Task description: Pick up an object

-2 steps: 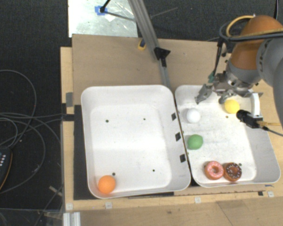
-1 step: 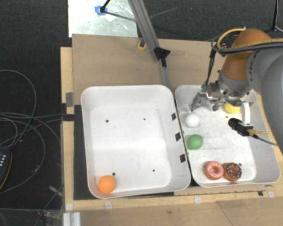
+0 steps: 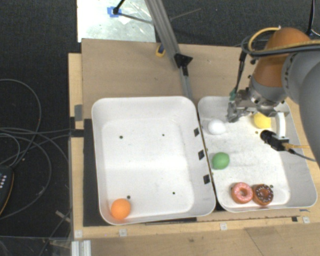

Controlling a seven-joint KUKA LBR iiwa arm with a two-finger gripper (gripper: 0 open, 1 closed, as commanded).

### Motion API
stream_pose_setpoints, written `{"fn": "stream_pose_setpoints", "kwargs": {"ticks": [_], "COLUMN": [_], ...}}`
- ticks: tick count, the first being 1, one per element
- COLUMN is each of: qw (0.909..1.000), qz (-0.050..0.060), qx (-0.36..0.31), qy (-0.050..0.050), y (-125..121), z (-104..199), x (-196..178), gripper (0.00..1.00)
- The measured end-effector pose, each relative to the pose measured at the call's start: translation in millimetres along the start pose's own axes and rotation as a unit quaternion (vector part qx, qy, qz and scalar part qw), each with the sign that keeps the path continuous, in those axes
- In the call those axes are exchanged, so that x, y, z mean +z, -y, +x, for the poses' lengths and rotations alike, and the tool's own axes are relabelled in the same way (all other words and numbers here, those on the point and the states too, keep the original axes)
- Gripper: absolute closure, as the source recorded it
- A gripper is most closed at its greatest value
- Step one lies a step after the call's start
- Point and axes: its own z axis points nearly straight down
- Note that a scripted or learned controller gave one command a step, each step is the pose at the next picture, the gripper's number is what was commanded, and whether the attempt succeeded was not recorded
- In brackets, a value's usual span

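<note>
One round yellow ball [image 3: 262, 121], partly hidden

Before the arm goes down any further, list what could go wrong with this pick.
1. The pincer hangs between the white ball and the yellow object; it may close on neither.
2. Both look round, so a glancing touch could roll them away.
3. The yellow object lies partly under the wrist and near the right bin's far wall, which may crowd the approach.
</note>
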Motion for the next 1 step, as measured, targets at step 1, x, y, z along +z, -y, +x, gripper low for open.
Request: {"fn": "stream_pose_setpoints", "kwargs": {"ticks": [1], "qw": [1.0], "qz": [-0.002], "qx": [0.002], "qy": [0.0], "y": [-9.8], "z": [7.6], "x": [-56.2], "gripper": [1.0]}}
